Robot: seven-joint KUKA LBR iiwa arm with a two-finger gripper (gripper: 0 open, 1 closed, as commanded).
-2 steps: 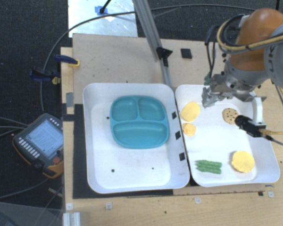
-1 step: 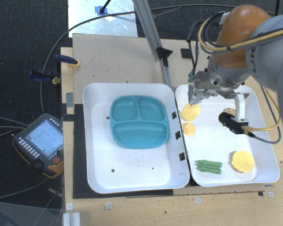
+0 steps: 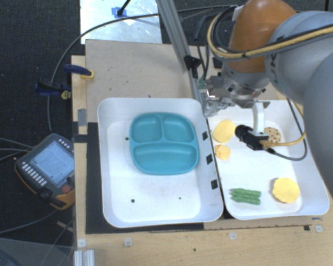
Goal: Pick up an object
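Arm (image 3: 299, 54) reached in from the right, its wrist over the back left corner of the right bin (image 3: 316, 204). Gripper (image 3: 217, 103) hung low by that bin's left wall, near the seam between the two bins. Whether it was open or closed could not be told (the wrist body hid it from above). Nothing was seen held.

Right bin, five loose things:
- yellow lump (image 3: 223, 131), back left, just in front of the gripper and nearest to it; contact unclear.
- small yellow piece (image 3: 222, 152), just in front of the lump, close to the left wall.
- cookie (image 3: 273, 133), back, to the right of the lump, partly covered by arm hardware.
- beans (image 3: 246, 195), green, lying flat near the front, left of centre.
- yellow disc (image 3: 286, 190), front right, near the beans but apart from them.

Left bin (image 3: 114, 204): a teal plate (image 3: 164, 144) with three compartments, flat, toward the back and right of the bin.

Crowding the gripper: the shared bin walls to its left, and a grey pole (image 3: 175, 29) slanting down from the top to end just behind it. Yellow cables (image 3: 222, 49) looped round the orange band.

Off the bench, left: a pendant (image 3: 47, 168) on the floor with grey cables. A blue clamp (image 3: 55, 87) gripped the board's left edge.
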